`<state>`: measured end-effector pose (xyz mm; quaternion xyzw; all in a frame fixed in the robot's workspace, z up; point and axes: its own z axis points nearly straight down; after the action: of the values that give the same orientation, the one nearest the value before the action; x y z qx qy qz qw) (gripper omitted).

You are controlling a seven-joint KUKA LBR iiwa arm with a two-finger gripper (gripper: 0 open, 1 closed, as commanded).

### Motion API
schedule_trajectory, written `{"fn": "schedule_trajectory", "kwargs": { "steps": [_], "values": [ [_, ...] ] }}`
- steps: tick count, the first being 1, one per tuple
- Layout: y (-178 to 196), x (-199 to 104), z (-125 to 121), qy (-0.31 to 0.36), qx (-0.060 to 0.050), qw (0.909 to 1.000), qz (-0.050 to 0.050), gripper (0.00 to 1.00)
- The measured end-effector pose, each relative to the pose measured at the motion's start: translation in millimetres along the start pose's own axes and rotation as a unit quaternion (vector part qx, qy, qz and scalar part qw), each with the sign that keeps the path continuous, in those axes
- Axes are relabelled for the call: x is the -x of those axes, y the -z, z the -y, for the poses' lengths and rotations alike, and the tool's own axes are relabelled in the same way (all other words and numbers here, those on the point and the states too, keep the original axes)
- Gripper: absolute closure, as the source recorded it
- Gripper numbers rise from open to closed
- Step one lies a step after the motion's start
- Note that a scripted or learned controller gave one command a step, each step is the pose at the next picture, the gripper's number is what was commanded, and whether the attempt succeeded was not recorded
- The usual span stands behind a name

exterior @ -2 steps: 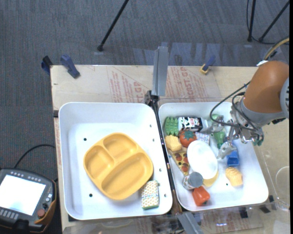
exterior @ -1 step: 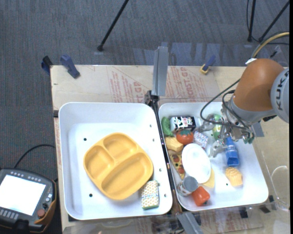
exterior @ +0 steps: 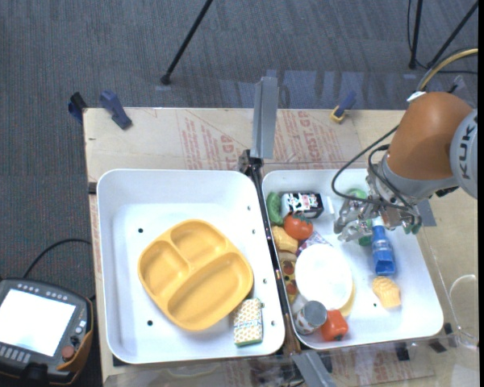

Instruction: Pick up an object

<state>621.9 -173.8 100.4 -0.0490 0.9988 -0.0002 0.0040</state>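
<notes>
Item, candidate for picking: blue plastic bottle (exterior: 382, 251), lying lengthwise in the right white bin (exterior: 430, 293), near its right wall, its cap end just beside the gripper (exterior: 356, 224). Judged the likeliest target, being nearest the tool.

Gripper: hanging low over the bin's far middle, metal fingers pointing down; whether the jaws are standing wide or narrow, I cannot tell, and nothing is showing between them.

Neighbours, same bin: yellow lumpy toy (exterior: 386, 292) toward the near right corner; round white plate (exterior: 323, 274) lying mid-bin, crowding the rest against the left wall; red tomato-like ball (exterior: 298, 227) and black-and-white carton (exterior: 302, 203) beside that wall; grey can (exterior: 312, 314) and orange block (exterior: 335, 326) at the near edge.

Left white bin (exterior: 121, 208): yellow compartment tray (exterior: 195, 273) lying flat mid-bin; patterned sponge block (exterior: 248, 322) at its near right corner.
</notes>
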Motion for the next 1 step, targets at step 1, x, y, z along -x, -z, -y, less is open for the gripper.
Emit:
{"fn": "schedule_trajectory", "kwargs": {
  "steps": [1],
  "values": [
    [-0.7, -0.1, -0.6, 0.001, 0.0, 1.0, 0.0, 0.0]
  ]
}}
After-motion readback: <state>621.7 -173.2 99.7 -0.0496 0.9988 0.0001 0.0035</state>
